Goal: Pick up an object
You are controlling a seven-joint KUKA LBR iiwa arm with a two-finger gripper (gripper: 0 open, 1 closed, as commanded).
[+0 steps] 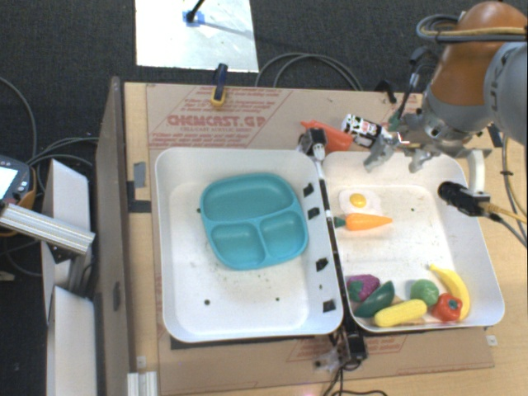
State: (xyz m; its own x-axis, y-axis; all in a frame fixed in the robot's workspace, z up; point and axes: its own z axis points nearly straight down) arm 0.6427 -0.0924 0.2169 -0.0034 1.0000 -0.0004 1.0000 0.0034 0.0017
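Camera view: open, empty gripper (397, 160) hovers above the fried egg (358, 200) and carrot (368, 220).

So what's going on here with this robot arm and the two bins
A robot arm is set to pick an object from two white bins. Its gripper hangs open over the far edge of the right bin, holding nothing. That bin holds toy food: a fried egg, a carrot, a banana, corn and others along the near wall. The left bin holds a teal tray.
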